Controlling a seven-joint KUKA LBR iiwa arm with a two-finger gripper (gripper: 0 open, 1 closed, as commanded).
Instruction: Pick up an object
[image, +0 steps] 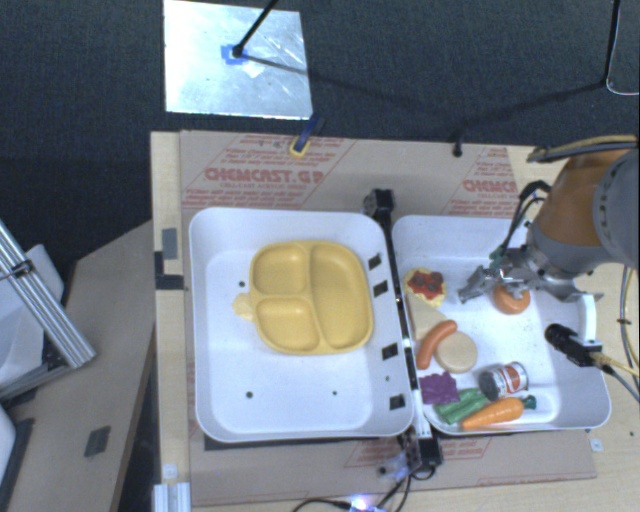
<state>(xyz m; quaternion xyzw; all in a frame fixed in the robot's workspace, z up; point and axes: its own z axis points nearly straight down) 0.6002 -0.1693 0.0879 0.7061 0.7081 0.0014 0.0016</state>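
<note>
From my feed the claw (497, 283) hangs in the right white bin (590, 405), touching or just over the small round orange fruit (513, 299). I cannot tell its state. My worry: the fruit rolls aside toward the red-and-yellow pizza slice (426, 286).

The brown board (270, 165) under the bins carries red print. Along its far edge, left of centre, the brand "CHEMCAST GP" reads upside down, with a line of smaller red letters beyond it, too small to read. The same red wording shows again at the far right (487, 180), slanted and partly cut off. The can (503, 380) in the right bin has a red and white label, its words too small to read.
</note>
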